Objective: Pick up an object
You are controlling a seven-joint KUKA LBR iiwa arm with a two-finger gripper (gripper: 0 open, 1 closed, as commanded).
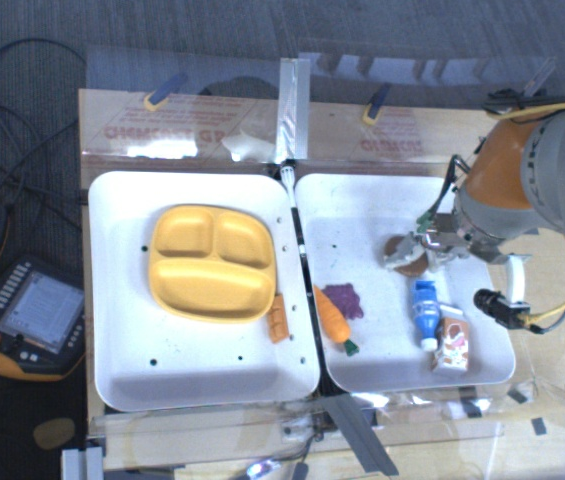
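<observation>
My gripper (414,248) hangs low over the middle of the right bin (362,198), reached in from the right. A small brown object (411,262) lies right under it, partly covered by the gripper; whether it is gripped is hidden. Just below stands a blue bottle (424,313) lying lengthwise, with a small white and brown carton (452,341) to its right. A toy carrot (333,319) and a purple grape bunch (345,299) lie at the bin's left side.
The left bin (122,348) holds a yellow divided plate (211,262) and a small orange piece (278,319) by its right wall. A black cable plug (497,308) hangs off the arm near the right bin's right rim.
</observation>
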